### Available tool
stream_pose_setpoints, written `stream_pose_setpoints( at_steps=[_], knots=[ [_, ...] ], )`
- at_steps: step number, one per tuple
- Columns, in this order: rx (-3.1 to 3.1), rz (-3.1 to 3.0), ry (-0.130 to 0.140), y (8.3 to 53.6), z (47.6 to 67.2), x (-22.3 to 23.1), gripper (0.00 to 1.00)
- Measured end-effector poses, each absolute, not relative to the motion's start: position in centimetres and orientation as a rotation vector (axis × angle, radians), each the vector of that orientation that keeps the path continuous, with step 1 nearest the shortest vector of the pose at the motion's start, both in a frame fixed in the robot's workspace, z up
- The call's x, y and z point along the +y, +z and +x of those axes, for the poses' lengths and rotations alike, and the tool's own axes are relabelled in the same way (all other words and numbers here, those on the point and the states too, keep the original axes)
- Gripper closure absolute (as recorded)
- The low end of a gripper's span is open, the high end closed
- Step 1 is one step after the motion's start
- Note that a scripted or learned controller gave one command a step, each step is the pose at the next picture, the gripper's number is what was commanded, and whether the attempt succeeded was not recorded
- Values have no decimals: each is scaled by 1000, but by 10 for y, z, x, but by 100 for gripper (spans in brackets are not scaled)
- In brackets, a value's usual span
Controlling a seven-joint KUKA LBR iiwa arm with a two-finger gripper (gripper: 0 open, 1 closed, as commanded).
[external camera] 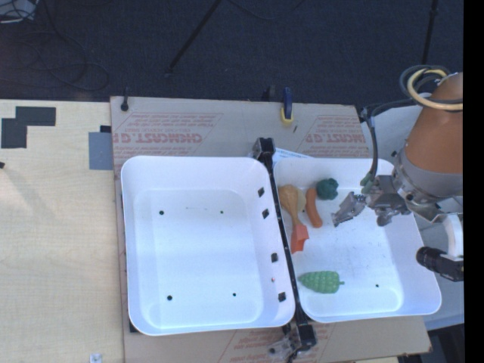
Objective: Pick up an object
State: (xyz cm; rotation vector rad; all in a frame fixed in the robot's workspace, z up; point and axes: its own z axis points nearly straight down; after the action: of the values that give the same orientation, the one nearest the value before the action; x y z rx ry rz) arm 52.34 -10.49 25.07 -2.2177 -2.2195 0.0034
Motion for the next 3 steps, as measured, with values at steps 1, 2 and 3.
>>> stream_pose_setpoints(
  at_steps=[1, 2, 3],
  knots=[
    [-2234, -2203, -3, 267, 539, 27, 0],
    [-2218, -2217, 7, 276, 538, 18, 100],
    [-2228, -2217, -6, 332, 570, 60, 100]
  ],
)
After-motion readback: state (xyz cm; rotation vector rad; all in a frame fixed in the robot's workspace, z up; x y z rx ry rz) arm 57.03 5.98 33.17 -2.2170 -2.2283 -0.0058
